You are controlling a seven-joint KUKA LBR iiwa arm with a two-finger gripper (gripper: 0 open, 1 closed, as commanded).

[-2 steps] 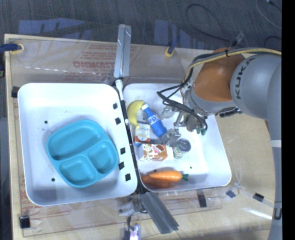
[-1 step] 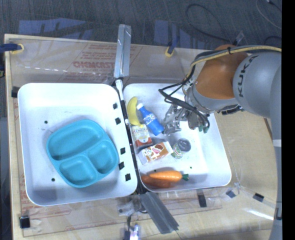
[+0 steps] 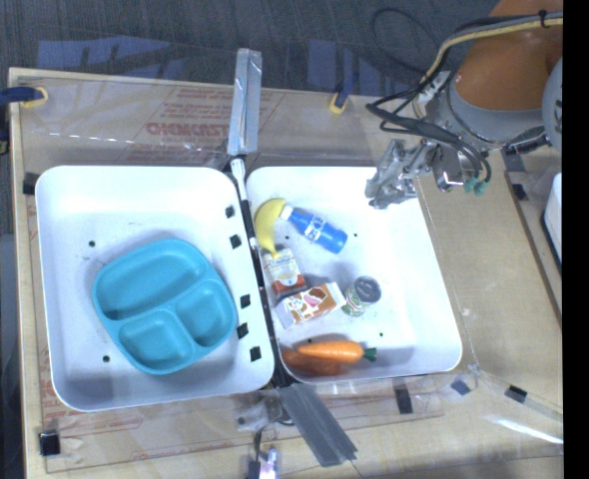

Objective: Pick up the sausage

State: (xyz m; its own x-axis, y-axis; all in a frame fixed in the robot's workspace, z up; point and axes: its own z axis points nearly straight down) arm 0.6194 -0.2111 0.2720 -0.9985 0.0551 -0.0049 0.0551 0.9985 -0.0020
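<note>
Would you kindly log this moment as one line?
gripper: over right bin's far edge, holding nothing seen | sausage: near wall, untouched

I assess this site as a robotics test lab, not a home or kitchen. The tabletop (image 3: 494,297) is a plain board with clear sheeting over it and printed lettering at the far side. Two white bins (image 3: 65,267) sit side by side, fixed at a central rail (image 3: 245,98). A blue clamp (image 3: 15,96) grips the far left corner. Loose cables (image 3: 414,88) trail from my arm (image 3: 504,68) on the right. Grey carpet (image 3: 125,3) lies beyond.
</note>
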